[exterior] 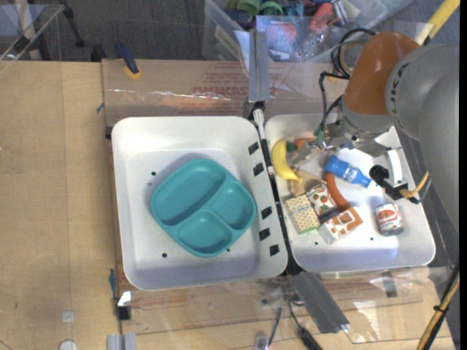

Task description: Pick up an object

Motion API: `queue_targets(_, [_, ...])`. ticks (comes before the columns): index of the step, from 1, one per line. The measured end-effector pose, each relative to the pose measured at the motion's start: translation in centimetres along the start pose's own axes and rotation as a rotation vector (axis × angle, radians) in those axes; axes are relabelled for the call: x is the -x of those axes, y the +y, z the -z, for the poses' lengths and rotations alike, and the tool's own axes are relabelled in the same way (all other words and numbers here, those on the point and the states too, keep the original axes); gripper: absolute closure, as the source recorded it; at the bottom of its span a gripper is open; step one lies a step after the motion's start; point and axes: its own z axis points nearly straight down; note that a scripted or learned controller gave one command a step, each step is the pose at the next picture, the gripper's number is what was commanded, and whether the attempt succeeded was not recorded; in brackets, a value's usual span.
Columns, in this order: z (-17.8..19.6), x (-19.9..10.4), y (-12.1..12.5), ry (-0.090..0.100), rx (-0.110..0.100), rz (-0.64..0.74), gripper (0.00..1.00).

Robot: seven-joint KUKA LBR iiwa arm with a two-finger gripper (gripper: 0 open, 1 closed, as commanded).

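- Arm [430, 86] comes in from the right. Its orange band [376, 71] sits over the back of the R bin [416, 257].
- Gripper [321, 141] is low at the back of the R bin, near the rear wall and just above the items there. Can't tell if it's wide or narrow since the wrist blocks the view. Nothing seen held.
- Candidate objs are all loose in the R bin, w/ the closest ones right by the gripper:
- Banana [281, 160] lies by the bin's left wall, curved, just left of the gripper and below it in view.
- Blue bottle [346, 171] lies on its side, just right of the gripper and nearer the camera.
- Orange-red sausage [334, 190] is under the bottle in view, slanted, touching the small boxes or v. close to them.
- Checkered box [300, 214] and orange-white box [341, 224] are mid-bin, side by side. A third small box [319, 195] is wedged between them; print too small to read.
- Can [389, 219] w/ a red-white label is near the right wall, apart from the boxes.
- L bin [139, 152] holds a teal divided plate [203, 206], flat, about centred, well apart from the gripper.
- Both bins sit side by side on the bench [51, 195], touching at the middle divider.
- Clear tub [292, 6] of mixed toys is behind the bins.
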Motion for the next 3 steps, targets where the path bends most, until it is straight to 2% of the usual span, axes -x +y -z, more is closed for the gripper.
queue_targets(1, [0.0,-0.1,0.0,0.000,0.001,-0.189,0.00])
queue_targets(2, [1.2,0.1,0.1,-0.004,0.004,-0.188,1.00])
queue_targets(3, [1.2,0.1,0.1,-0.004,0.004,-0.188,0.00])
